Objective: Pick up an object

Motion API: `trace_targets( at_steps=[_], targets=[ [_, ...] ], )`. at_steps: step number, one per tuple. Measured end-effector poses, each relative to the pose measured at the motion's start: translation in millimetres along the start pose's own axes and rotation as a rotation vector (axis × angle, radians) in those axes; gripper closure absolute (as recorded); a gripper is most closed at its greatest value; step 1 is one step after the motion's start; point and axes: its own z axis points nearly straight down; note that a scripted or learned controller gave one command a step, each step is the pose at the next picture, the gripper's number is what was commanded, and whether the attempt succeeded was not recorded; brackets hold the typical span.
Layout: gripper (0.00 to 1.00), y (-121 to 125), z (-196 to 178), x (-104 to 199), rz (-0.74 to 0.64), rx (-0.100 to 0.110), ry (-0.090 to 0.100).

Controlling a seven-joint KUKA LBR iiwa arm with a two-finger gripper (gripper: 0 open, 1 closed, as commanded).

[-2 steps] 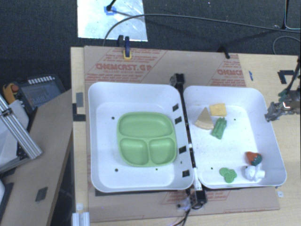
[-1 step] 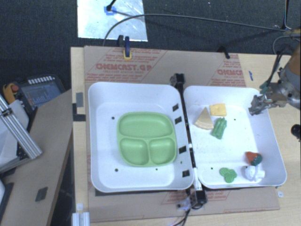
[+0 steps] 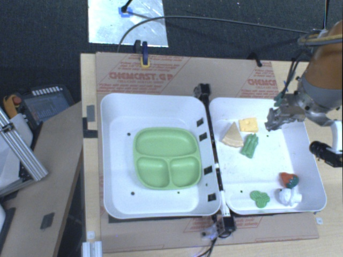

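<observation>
Right bin [image 3: 308, 159]: the gripper [image 3: 271, 123] hangs over the upper middle, just right of the yellow square [image 3: 248, 124], crowding that corner from the right. The tan wedge [image 3: 233, 135] and green stick [image 3: 249, 145] sit touching or nearly so, close under the yellow square, so little room lies between those three. Below them there's a broad bare stretch of floor down the middle. The bottom right corner is crowded: the green leaf shape [image 3: 260, 198], white lump [image 3: 288, 196] and red piece [image 3: 288, 179] sit close to the wall. Left bin [image 3: 115, 143]: the green divided tray [image 3: 166, 157] fills the centre, with bare margins all around it.
</observation>
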Motion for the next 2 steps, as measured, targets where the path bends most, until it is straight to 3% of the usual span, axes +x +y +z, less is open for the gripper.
trace_targets(
  at_steps=[2],
  targets=[
    [1.00,25,12,102,0.000,0.000,0.000]
  ],
)
